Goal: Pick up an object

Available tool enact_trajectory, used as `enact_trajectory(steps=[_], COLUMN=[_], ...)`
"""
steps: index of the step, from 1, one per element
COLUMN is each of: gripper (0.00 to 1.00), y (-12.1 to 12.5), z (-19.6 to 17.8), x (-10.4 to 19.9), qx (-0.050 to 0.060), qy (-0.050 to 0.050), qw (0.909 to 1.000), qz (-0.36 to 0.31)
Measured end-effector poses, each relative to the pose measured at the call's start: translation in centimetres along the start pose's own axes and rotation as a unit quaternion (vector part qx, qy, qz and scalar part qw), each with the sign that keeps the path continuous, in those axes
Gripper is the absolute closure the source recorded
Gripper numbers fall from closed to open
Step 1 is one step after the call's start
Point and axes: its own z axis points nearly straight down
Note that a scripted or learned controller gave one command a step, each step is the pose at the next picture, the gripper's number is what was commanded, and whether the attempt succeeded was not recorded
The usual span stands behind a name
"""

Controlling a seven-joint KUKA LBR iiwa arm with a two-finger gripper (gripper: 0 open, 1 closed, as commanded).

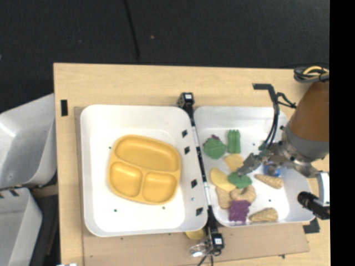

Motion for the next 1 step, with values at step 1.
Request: enact_trajectory(steps=[1], gripper=[0.0], y=[-0.85], z=[-5.09], x=[5.27], qx=[-0.006], qy=[-0.002], qw=[1.0], qz=[-0.001])
